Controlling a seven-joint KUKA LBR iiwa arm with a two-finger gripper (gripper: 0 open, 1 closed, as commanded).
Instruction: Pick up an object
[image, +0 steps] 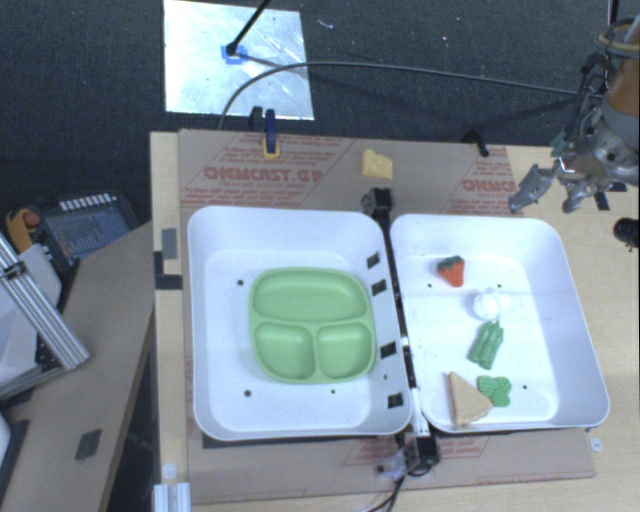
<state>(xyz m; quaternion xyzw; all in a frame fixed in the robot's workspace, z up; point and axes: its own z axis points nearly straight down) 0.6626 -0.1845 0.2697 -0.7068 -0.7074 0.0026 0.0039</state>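
- Pincer (550, 190) is hanging above the far right corner of the right-hand shallow white plastic bin (575, 300), just outside its rim, with its two grey fingers spread apart and nothing between them.
- Toys are lying below and to the left of the pincer as the camera sees it, all inside that bin and all apart from the pincer.
- The small red strawberry-like toy with a green top (451, 270) is sitting nearest to the pincer, so I am judging it the likeliest target.
- Farther from the pincer, a small white rounded toy (487, 304) is lying just beyond the strawberry; next comes a long green vegetable-shaped toy (486, 346), its long axis running roughly away from the pincer.
- Farthest off, a tan wedge-shaped toy (465, 399) and a small green leafy toy (495, 389) are resting just beside each other.
- The grey arm is reaching in from the right, its wrist sitting high and tilted, so the pincer would need to travel left and descend.
- Beyond the toys, the left-hand white bin (215, 300) is carrying a pale green divided plastic plate (310, 325), well apart from the pincer.
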